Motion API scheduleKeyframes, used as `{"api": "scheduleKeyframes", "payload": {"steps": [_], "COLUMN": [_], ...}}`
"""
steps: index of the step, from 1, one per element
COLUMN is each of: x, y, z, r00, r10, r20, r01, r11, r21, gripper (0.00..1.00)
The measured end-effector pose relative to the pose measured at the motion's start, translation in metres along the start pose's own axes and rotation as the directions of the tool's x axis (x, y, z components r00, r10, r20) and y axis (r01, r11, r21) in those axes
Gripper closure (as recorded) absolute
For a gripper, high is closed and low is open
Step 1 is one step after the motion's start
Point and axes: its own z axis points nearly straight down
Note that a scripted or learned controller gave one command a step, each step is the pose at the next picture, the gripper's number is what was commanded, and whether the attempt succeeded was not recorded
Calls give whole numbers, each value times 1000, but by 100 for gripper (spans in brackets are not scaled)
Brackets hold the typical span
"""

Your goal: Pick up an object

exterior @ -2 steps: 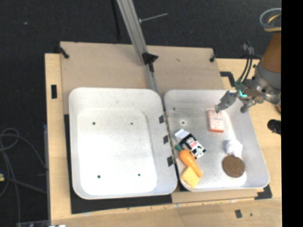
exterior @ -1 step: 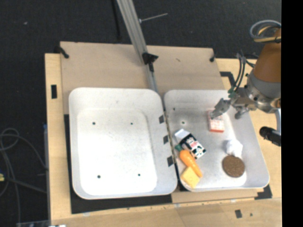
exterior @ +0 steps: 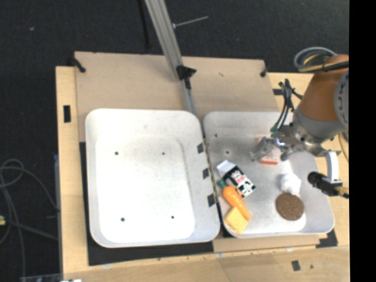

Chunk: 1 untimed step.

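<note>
In the right bin, near the brown disc, the jaws were poised; their state could not be told. Left of the disc, an orange carrot was logged.

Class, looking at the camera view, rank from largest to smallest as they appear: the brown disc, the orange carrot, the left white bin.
1. Left white bin
2. Orange carrot and brown disc: look alike in size, so unranked.

You see the arm: grey wrist housing under a broad orange band, black cables looped alongside, metallic gripper hardware at the tip.
</note>
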Motion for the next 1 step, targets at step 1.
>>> {"api": "scheduleKeyframes", "payload": {"steps": [1], "x": [-4], "y": [2], "z": [44], "r00": [1000], "r10": [1], "r20": [7], "r01": [-1], "r11": [1000], "r21": [-12], "gripper": [0]}}
